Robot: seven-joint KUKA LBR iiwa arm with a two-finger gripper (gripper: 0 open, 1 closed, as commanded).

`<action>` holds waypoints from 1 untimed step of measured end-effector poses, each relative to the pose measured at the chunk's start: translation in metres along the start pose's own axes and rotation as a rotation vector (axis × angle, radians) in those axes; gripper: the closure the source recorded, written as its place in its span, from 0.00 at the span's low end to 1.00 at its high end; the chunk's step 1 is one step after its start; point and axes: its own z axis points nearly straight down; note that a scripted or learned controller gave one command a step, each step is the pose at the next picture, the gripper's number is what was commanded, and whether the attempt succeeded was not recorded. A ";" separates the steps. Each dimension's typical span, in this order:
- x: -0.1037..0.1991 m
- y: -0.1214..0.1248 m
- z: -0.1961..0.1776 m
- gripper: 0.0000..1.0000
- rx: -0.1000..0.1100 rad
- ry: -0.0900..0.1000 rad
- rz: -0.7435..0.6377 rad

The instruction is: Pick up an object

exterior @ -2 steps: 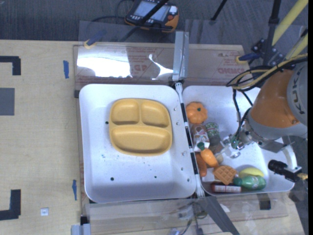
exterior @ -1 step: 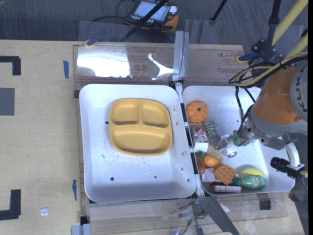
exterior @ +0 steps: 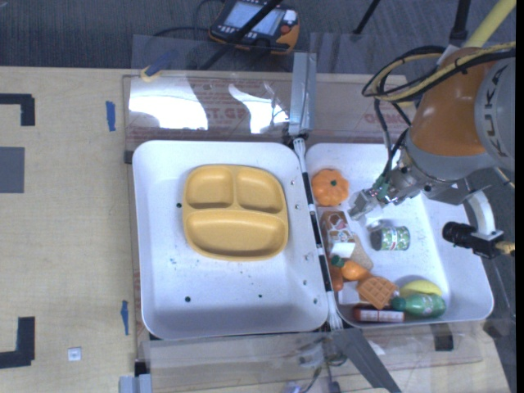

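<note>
The left shallow white bin point(exterior: 164, 285) holds a yellow three-compartment plastic tray point(exterior: 236, 211) near its middle. The right white bin point(exterior: 467, 285) holds an orange toy pumpkin point(exterior: 330, 187) at its far left corner, a small green-labelled can point(exterior: 391, 237) mid-bin, and a waffle point(exterior: 377, 291), yellow banana point(exterior: 421, 287) and green vegetable point(exterior: 419, 304) along its near edge. The gripper point(exterior: 366, 202) hangs between pumpkin and can; whether it is parted or closed cannot be told.

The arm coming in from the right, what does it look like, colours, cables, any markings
The arm is bulky and rounded, with grey casings and a broad orange band above the wrist. Dark letters run down its grey casing at the picture's right edge. Black cables loop over its top, and a yellow one runs alongside. It ends in a small metallic gripper with a touch of green on it.
</note>
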 end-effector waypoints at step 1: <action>0.073 -0.052 -0.036 1.00 0.005 0.003 0.245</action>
